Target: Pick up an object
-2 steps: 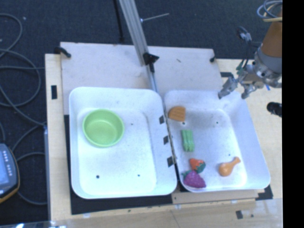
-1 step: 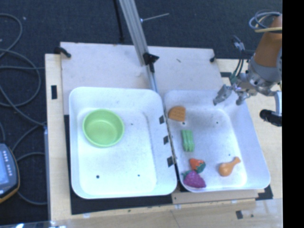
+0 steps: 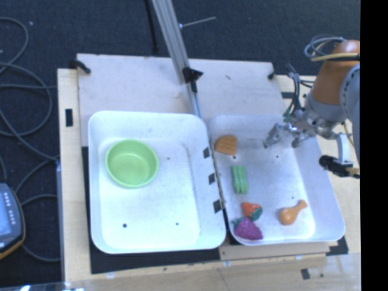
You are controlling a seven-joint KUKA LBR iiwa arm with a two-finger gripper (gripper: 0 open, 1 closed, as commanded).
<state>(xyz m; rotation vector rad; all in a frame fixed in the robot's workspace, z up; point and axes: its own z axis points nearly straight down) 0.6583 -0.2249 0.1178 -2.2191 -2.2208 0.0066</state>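
1. Bench (image 3: 133, 83): bears two white bins side by side. All places below are given relative to the right bin (image 3: 315, 180).
2. Left bin (image 3: 151, 223): touching the right bin's left wall. It carries a green bowl (image 3: 132, 162) in its far-left part.
3. Arm (image 3: 330, 83): reaches in over the right bin's far-right corner, orange band above the wrist.
4. Claw (image 3: 286, 133): hangs over the right bin's far end, above bare floor. Its fingers appear spread somewhat apart, with nothing between them; it touches no object.
5. Objects in the right bin, any of which would serve the task:
   - green block (image 3: 239, 179), by the left wall, mid-length;
   - bread-like piece (image 3: 226, 144), far-left corner, the nearest item to the claw;
   - drumstick (image 3: 291, 213), near end, right of centre;
   - purple grapes (image 3: 248, 228), near-left corner, touching the orange-red item (image 3: 251, 210) just beyond them.
6. Step in hand, by judgement: approach; no object is yet selected or held.
7. Next move, by judgement: shift the claw over one object, align the fingers across it, descend, then close. The bread-like piece calls for the shortest travel. The grapes and their neighbour lie crowded, so a grip there is less sure.
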